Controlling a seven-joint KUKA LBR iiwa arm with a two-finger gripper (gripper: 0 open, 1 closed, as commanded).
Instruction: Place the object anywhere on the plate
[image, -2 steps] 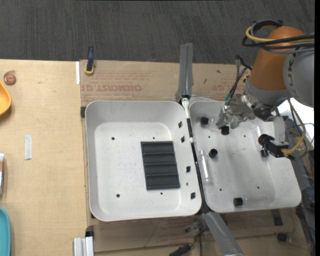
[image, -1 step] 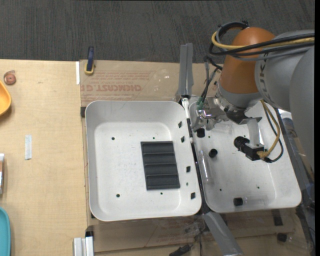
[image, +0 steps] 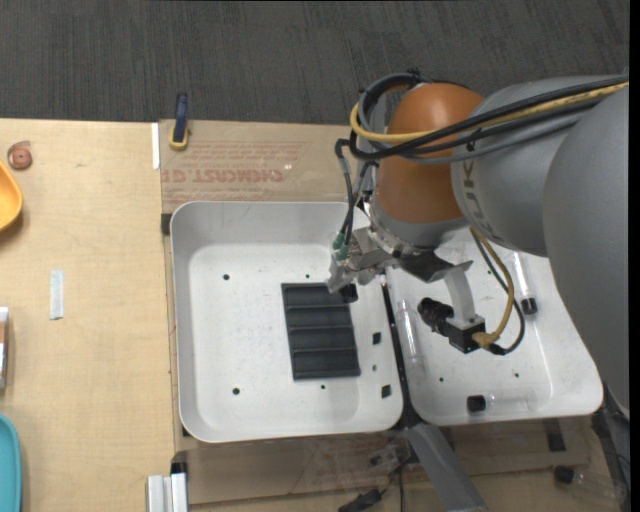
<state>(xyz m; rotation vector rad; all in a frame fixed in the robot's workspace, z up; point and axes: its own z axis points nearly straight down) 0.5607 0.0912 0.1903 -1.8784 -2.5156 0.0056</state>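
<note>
A black ribbed rectangular plate (image: 322, 332) lies flat in the left white bin (image: 215, 400), right of its middle. My gripper (image: 345, 282) hangs directly over the plate's far right corner, close to the wall between the two bins. The orange wrist band (image: 425, 150) and the grey arm cover most of the gripper from above. A small dark tip shows at the plate's top edge; whether anything is held there is hidden.
The right white bin (image: 540, 395) lies under the arm, with a small black piece (image: 476, 404) near its front edge. Cables (image: 500, 320) loop down over it. A wooden bench (image: 80, 300) spreads to the left, and cardboard (image: 240, 165) lies behind the bins.
</note>
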